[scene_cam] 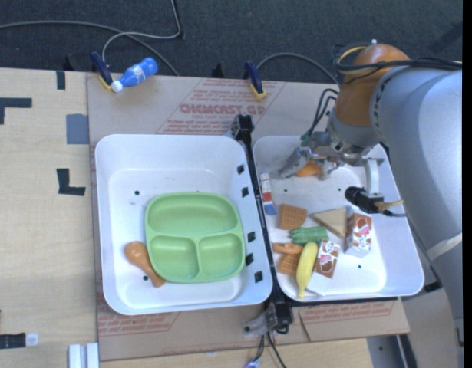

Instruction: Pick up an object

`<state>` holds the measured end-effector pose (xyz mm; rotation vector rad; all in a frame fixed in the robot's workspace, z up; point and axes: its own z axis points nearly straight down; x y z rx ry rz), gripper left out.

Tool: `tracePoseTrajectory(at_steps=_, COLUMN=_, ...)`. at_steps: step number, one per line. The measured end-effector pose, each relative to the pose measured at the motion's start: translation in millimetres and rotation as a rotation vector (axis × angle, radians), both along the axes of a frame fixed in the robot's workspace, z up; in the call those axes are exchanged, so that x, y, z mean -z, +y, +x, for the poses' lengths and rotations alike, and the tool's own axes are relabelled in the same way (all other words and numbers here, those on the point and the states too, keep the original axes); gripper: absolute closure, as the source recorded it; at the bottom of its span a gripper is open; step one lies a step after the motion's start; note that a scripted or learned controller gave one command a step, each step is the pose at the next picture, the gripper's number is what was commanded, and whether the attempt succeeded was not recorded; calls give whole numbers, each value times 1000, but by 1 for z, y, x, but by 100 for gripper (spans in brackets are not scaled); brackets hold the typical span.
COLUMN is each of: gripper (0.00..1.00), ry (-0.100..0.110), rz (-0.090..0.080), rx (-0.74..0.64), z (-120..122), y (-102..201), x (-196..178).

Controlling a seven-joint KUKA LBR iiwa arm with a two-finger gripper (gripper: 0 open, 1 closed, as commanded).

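Claw (308, 163) low in right bin (404, 278), over an orange piece (309, 170); grip state impossible to tell. Best to close squarely on it, then lift straight, clear of the bin wall.

Small orange object (308, 170) at right bin's (397, 282) upper part, between the hand's (311, 162) fingers.

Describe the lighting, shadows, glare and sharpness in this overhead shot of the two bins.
Camera view: even, soft light; the white bins look bright but keep their edges, with no hard glare. The green tray casts a faint shadow only. The arm at the right looms large and slightly soft, being nearer the lens. The gripper area is cluttered and mildly blurred; the banana reads clearly.
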<state>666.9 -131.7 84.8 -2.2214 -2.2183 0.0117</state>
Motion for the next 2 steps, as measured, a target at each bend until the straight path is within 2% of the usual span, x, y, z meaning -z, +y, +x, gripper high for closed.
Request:
tracePoseTrajectory(at_steps=1, gripper=0, ry=0, rz=0, rx=0, z=0, y=4, x=0)
tracePoseTrajectory(at_steps=2, gripper=0, ry=0, rz=1, rx=-1, z=0, y=25, x=0)
